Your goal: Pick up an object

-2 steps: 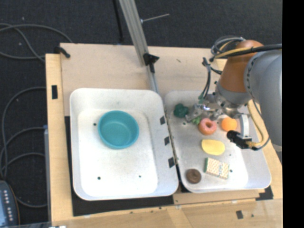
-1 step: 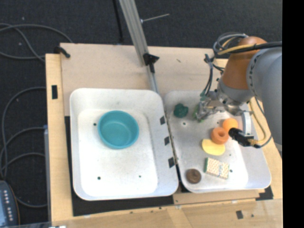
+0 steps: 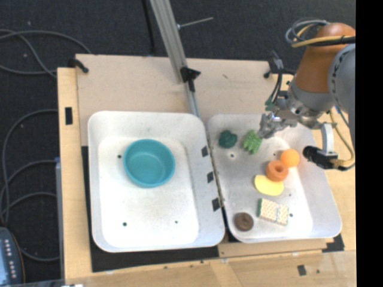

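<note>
My gripper (image 3: 267, 127) hangs over the back of the right bin (image 3: 317, 220), just right of and above a bright green spiky toy (image 3: 252, 142). A dark green lump (image 3: 227, 139) lies to the left of that toy. Nearer the bin's middle sit an orange ring-shaped piece (image 3: 276, 170), an orange ball (image 3: 290, 158) and a yellow piece (image 3: 269, 186). At the front lie a brown round disc (image 3: 243, 221) and a patterned rectangular block (image 3: 273, 211).
The left bin (image 3: 114, 226) holds a teal bowl (image 3: 149, 162). A metal pole (image 3: 170, 34) slants across the bench behind the bins. The arm's orange band (image 3: 320, 64) and grey wrist stand over the right bin's far right corner.
</note>
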### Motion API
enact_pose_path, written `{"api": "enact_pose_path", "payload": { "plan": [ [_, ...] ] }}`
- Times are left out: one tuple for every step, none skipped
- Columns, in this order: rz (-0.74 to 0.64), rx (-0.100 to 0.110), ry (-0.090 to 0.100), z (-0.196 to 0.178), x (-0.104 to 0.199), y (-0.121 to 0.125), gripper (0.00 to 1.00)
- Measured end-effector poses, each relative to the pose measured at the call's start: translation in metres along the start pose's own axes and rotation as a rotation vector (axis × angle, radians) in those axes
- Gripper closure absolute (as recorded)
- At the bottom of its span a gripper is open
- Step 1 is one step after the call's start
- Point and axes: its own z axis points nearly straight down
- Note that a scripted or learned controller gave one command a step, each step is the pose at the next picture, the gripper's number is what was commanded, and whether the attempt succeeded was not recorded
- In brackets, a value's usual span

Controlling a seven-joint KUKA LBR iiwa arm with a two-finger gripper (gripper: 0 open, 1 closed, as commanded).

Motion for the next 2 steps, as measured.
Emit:
{"api": "enact_pose_path", "payload": {
  "plan": [
    [-0.005, -0.001, 0.0, -0.062, 0.0, 0.01, 1.0],
    [-0.006, 0.0, 0.001, -0.11, -0.001, 0.011, 1.0]
  ]
}}
